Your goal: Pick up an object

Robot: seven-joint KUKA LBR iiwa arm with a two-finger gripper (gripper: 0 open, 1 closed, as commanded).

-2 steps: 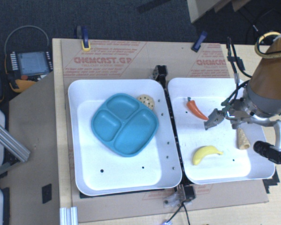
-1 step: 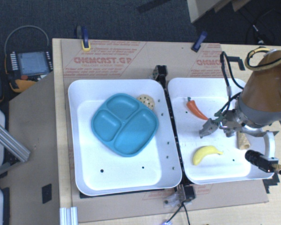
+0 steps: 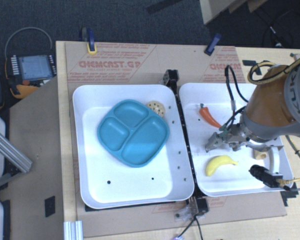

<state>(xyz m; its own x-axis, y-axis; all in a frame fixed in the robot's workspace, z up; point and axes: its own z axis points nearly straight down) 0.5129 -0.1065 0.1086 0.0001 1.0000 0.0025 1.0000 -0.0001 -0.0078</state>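
The two-finger gripper (image 3: 221, 140), fingers spread and holding nothing, hangs just above the curved yellow plastic banana (image 3: 219, 164), probably light, rigid, slick: best pinched mid-body.

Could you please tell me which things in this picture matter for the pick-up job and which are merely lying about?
For the job:
- end effector, in the right bin
- banana
- carrot
- blue plate, in the left bin
- cookie behind it

Just lying about:
- handheld screen off the bench
- clamps
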